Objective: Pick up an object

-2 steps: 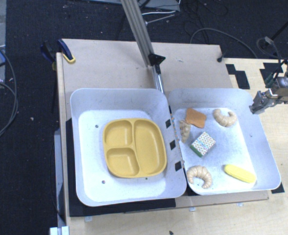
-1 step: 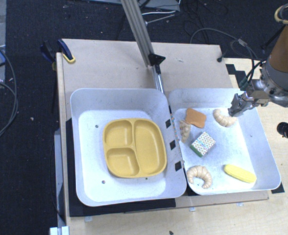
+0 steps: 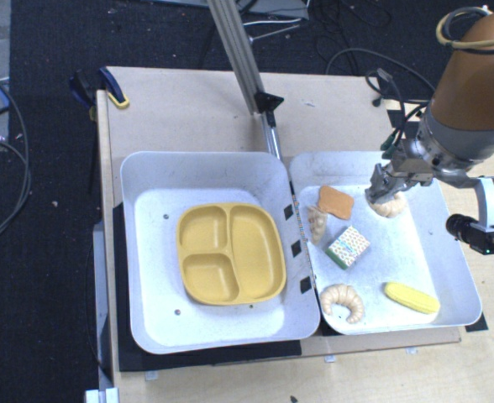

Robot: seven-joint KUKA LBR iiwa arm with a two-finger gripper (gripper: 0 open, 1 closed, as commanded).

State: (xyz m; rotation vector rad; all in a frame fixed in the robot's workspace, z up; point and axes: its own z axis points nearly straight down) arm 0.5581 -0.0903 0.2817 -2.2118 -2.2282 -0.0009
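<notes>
The left bin (image 3: pixel 146 225) holds a yellow plate (image 3: pixel 230 253) with three compartments, lying flat near the bin's middle, well to the left of the fingers. The right bin (image 3: pixel 449 284) touches the left one along its inner edge. Just inside that edge lies a small pale knobbly piece (image 3: pixel 317 222), and next to it an orange slice of toast (image 3: pixel 336 201), both to the left of the fingers and apart from them. Below the toast sits a small green and white box (image 3: pixel 348 247), tilted on its corner. Nearer the front edge lies a croissant (image 3: pixel 343 300), curled, and to its right a yellow corn cob (image 3: pixel 411 297), both well below the fingers. The gripper (image 3: pixel 387 190) is low over the back part of the right bin, at the end of the arm (image 3: pixel 470 82). A pale round bun (image 3: pixel 389 207) lies directly under the fingertips, touching or nearly touching them. Whether the fingers are apart or closed around the bun cannot be told from this angle.
</notes>
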